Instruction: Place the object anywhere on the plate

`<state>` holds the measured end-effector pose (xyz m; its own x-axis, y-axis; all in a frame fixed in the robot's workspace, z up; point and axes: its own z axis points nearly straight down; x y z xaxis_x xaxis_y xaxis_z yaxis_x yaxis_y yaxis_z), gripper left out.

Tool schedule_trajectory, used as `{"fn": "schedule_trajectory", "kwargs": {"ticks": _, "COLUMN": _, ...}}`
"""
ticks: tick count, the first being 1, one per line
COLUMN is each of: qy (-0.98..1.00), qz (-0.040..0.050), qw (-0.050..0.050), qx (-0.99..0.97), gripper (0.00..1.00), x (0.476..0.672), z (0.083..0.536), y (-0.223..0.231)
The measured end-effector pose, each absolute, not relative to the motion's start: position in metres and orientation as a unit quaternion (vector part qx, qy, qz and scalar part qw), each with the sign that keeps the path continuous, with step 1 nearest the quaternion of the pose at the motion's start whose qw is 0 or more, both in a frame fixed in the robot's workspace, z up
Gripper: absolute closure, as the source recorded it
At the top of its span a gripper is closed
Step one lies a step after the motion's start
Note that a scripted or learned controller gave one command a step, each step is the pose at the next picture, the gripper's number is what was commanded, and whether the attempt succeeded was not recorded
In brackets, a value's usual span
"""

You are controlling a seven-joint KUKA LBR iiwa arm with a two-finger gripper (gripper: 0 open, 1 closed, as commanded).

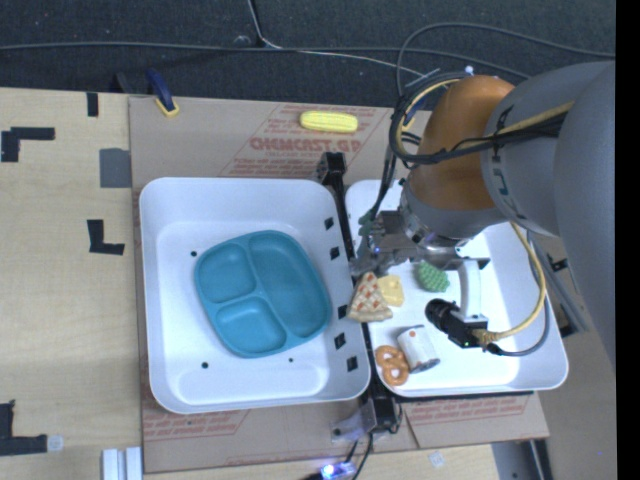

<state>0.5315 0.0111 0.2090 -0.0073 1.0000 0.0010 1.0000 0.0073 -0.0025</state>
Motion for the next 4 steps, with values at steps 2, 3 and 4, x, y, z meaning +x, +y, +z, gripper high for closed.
{"fn": "schedule_trajectory", "kwargs": {"ticks": 2, "qy": -0.709, "qz": 0.0007, "qw": 0.001, "qx": -0.705, "gripper": 1.00, "x": 0.558, "z": 0.210, "y": 0.108}}
{"fn": "schedule_trajectory", "kwargs": {"ticks": 3, "qy": -0.709, "qz": 0.0001, "qw": 0.001, "qx": -0.705, "gripper": 1.00, "x": 0.575, "z": 0.209, "y": 0.159}}
{"fn": "schedule_trajectory", "kwargs": {"ticks": 4, "qy": -0.708, "qz": 0.0005, "qw": 0.001, "qx": -0.706, "gripper": 1.00, "x": 0.582, "z": 0.214, "y": 0.175}}
